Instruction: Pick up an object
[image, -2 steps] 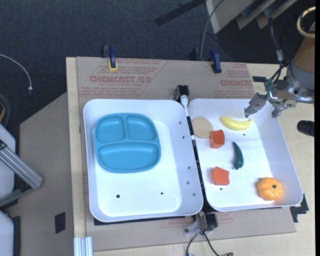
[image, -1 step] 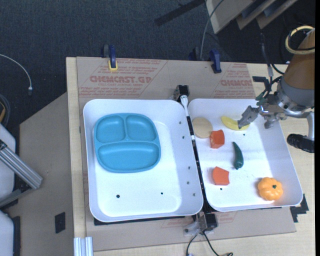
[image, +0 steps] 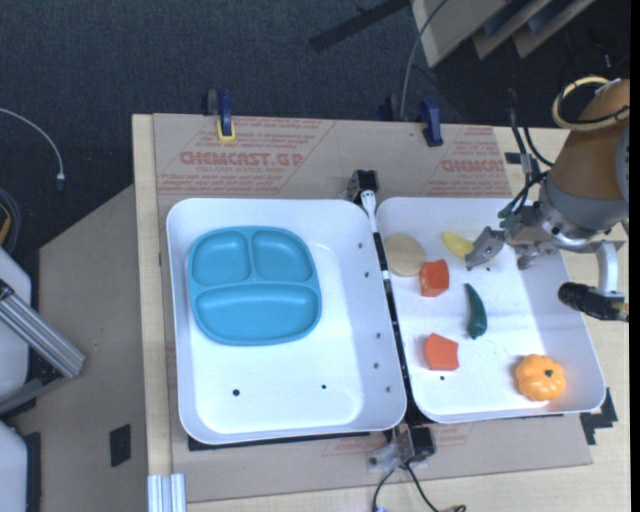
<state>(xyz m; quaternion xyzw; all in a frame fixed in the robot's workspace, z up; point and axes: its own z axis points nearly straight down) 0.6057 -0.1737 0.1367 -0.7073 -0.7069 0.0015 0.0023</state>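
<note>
The gripper (image: 506, 250) hung over the far part of the right bin (image: 575, 330), and its two fingers stood spread apart with nothing between them. One fingertip (image: 482, 251) pointed toward a small yellow object (image: 457, 243), which looked like a toy banana or lemon and lay just beside it, not touching as far as I could tell. The arm (image: 590, 160), grey with an orange band, came in from the right side of the view.

In the right bin there were several toy foods which could be picked. A round beige piece (image: 405, 254), perhaps a cookie or bread, lay near the bin's left wall. An orange-red block (image: 434, 278) was touching or almost touching it on its right. A dark green pepper (image: 476, 312) lay near the middle of the bin, with its length running from far to near. A second orange-red block (image: 441, 351) lay nearer to the camera, well apart from the first one. A small orange pumpkin (image: 540, 377) stood in the near right corner of the bin.

The left bin (image: 340, 370) held a blue divided plate (image: 255, 285) with three compartments, placed in its far left part. Both bins rested on a brown board (image: 300, 150) with red printed letters, fixed by blue clamps (image: 222, 108) on the far edge.
</note>
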